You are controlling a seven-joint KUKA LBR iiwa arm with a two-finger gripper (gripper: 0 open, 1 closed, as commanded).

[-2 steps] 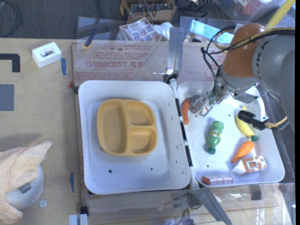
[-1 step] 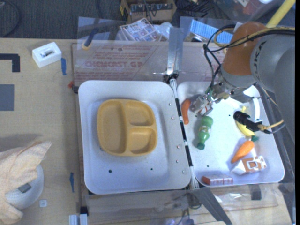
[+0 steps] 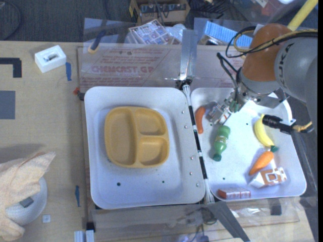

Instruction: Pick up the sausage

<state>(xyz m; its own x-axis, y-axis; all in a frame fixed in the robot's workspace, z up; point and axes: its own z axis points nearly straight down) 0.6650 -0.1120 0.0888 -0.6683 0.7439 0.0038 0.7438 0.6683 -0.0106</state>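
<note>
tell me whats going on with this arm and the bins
A grey robot arm reaches into the right bin from the right. Its gripper sits low beside the sausage near the bin's left wall. A green bottle, banana and carrot lie nearby. The left bin holds a yellow tray.

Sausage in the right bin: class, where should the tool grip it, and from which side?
Grip the sausage at mid-length, from above, fingers closing across its narrow width. It lies flat, close beside the bin's left wall, so a side approach looks cramped.
</note>
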